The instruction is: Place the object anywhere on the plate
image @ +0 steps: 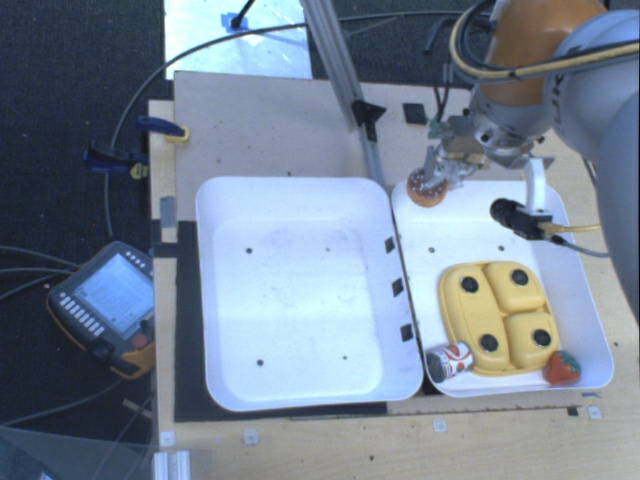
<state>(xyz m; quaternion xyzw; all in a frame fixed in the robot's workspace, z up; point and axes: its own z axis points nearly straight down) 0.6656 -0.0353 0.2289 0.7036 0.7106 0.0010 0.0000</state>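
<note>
So the gripper (pixel 436 175) was down at the far left corner of the right bin (pixel 585 298), and a small round orange-brown object (pixel 427 191) sat right at its tips, pretty much touching them from below. Honestly couldn't tell whether it was clamped on that thing or just resting over it. The yellow sectioned plate (pixel 500 317) lay well toward the near side from the tips, with a little can (pixel 449 360) and a strawberry (pixel 562 367) just beside it.
</note>
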